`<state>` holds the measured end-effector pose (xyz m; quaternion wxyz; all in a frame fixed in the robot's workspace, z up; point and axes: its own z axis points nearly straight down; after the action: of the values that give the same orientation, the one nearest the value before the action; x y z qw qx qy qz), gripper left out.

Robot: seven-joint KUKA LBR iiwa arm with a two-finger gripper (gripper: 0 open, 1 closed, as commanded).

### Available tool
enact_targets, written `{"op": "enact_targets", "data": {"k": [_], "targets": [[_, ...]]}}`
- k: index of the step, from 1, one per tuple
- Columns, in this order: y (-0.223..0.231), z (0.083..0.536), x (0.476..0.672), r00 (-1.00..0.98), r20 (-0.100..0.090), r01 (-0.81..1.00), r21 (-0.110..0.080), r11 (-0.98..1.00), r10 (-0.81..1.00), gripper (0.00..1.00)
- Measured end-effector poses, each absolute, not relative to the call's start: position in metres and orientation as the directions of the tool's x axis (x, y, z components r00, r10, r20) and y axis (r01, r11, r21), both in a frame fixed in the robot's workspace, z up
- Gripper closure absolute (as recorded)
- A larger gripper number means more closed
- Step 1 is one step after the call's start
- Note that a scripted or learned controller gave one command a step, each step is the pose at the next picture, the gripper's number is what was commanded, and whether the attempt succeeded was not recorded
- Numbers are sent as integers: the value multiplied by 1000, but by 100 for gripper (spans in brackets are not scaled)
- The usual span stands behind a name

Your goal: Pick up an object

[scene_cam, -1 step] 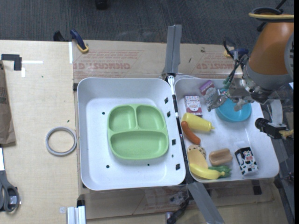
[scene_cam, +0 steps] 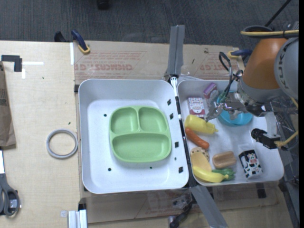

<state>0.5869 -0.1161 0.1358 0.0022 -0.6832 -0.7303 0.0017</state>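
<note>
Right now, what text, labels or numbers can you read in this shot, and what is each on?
Red print on the cardboard sheet behind the bins: upside down and mirrored, too blurred to read.
Letters on the grey arm at the right edge: cut off, unreadable.
Small red and white card in the right bin: print too small to read.
Black and white carton: pattern, no legible words.
Green divided plate in the left bin: no text.
</note>
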Motion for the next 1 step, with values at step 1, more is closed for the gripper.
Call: {"op": "enact_targets", "data": {"k": [1], "targets": [[-210,131,629,-474,0,881,-1,474,881,0]]}}
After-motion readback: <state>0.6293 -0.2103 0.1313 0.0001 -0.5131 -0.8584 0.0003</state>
